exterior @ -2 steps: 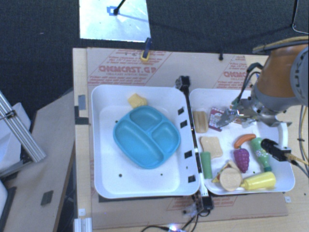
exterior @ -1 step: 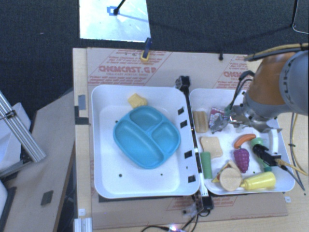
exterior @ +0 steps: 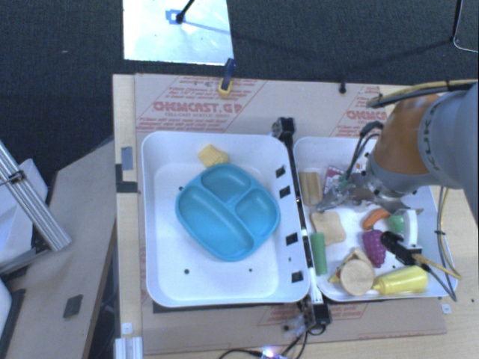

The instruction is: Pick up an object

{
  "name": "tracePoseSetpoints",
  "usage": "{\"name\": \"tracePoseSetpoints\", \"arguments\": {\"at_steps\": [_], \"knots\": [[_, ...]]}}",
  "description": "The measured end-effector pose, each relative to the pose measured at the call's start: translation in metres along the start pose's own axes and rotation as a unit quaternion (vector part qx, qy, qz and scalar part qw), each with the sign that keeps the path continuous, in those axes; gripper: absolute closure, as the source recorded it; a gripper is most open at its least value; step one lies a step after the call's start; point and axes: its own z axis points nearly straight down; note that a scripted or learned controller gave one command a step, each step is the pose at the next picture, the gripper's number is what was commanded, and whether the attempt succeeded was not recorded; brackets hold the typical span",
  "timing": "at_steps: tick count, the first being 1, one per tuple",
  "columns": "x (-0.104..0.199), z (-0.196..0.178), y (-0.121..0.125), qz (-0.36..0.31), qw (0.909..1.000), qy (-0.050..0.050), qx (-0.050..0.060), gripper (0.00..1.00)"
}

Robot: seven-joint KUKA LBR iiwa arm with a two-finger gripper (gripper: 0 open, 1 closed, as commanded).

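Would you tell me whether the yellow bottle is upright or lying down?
Lying down: the yellow bottle rests on its side in the right bin.

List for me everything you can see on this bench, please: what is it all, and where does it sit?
bins: 2, white, side by side on the bench
divided plate: 1, light blue, middle of the left bin
small yellow piece: 1, yellow, left bin, just behind the plate
green stick: 1, green, left edge of the right bin
tan slice: 1, beige, right bin, beside the green stick
grapes: 1 bunch, purple, right bin
round disc: 1, tan, front of the right bin
yellow bottle: 1, yellow, lying at the right bin's front
carrot: 1, orange, right bin
arm: 1, grey and orange, over the right bin
gripper: 1, low in the right bin
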Motion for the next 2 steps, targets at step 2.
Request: {"name": "tracePoseSetpoints", "arguments": {"at_steps": [2], "knots": [[0.002,-0.066,0.013,-0.002,1.0000,-0.001,-0.001,1.00]]}}
